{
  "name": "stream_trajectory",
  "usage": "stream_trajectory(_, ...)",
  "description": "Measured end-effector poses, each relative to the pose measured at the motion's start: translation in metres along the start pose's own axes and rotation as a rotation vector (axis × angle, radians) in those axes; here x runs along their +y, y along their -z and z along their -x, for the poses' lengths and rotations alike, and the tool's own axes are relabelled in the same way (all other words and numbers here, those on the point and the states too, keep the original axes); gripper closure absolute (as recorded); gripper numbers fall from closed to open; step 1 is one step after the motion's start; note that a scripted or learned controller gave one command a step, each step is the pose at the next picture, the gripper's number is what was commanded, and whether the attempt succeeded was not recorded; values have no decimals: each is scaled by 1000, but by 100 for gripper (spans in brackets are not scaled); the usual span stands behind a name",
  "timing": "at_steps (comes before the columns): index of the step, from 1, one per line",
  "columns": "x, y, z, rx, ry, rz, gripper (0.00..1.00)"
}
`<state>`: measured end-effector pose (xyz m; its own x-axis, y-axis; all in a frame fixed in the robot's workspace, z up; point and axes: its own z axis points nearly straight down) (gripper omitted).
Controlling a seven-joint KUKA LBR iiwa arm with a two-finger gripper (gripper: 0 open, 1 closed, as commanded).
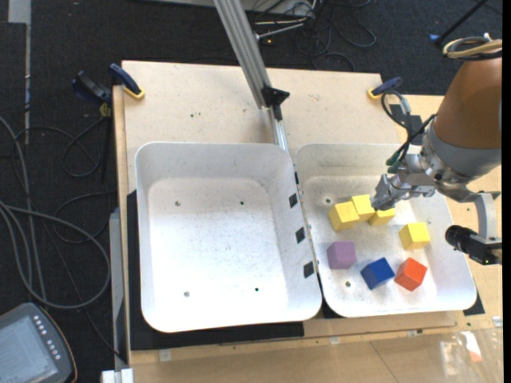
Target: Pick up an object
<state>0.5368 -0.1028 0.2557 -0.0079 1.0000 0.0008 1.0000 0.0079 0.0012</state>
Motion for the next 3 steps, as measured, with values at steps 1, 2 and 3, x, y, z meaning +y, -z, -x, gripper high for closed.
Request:
stream_trajectory(1, 11, -7, -42, 0, -1, -2, 100)
stream_trajectory(2, 17, -7, -101, 1, 1, -1, 100)
stream_trajectory(3, 32, -13, -163, 1, 1, 0, 100)
